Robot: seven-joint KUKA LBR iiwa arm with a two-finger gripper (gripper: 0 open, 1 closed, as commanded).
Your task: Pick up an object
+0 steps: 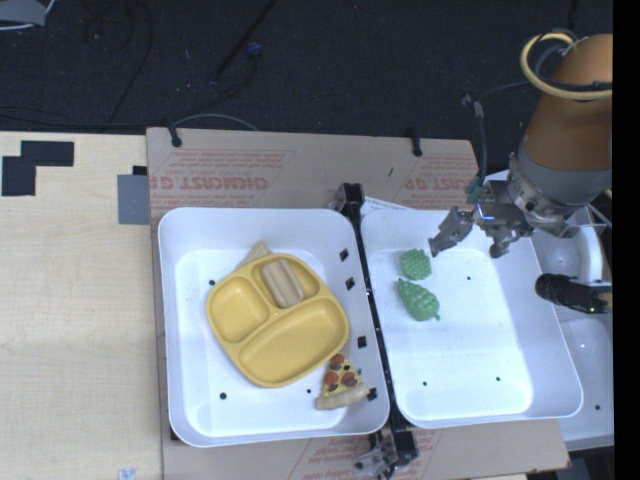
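Two green toy items lie in the right bin [480, 388]: a small round green piece [416, 264] and a longer knobbly green piece [419, 301] just below it. My gripper [472, 236] hangs over the right bin's upper part, to the right of and slightly above the green pieces. Its fingers [449, 232] are spread apart with nothing between them. In the left bin [190, 268] a yellow divided tray [280, 323] holds a tan hot dog toy [283, 282]. A pizza slice toy [340, 384] lies by the tray's lower right corner.
A black divider [362, 298] runs between the two bins. Both stand on a cardboard sheet [300, 173] over a light wooden bench [70, 308]. A black fitting [570, 293] sits at the right bin's right side. Cables lie on the dark floor behind.
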